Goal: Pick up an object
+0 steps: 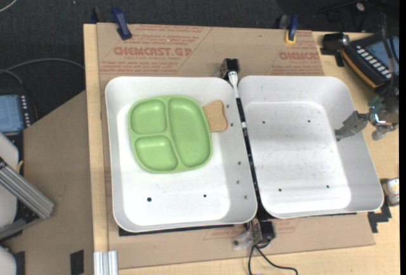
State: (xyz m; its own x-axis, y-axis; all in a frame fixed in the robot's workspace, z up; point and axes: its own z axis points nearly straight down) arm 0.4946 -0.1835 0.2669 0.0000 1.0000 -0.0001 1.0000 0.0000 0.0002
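While my gripper (365,121) waits at the right bin's (304,204) far edge, I cannot tell how its jaws stand; the green plate (170,134) and the toast (216,115) touching it lie in the left bin (184,204), well apart from it, so I judge a long reach is needed.

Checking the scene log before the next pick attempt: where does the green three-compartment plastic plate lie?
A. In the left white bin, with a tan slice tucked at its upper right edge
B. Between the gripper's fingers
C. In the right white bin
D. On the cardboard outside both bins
A: the green three-compartment plastic plate lies in the left white bin, the tan slice touching its upper right edge.
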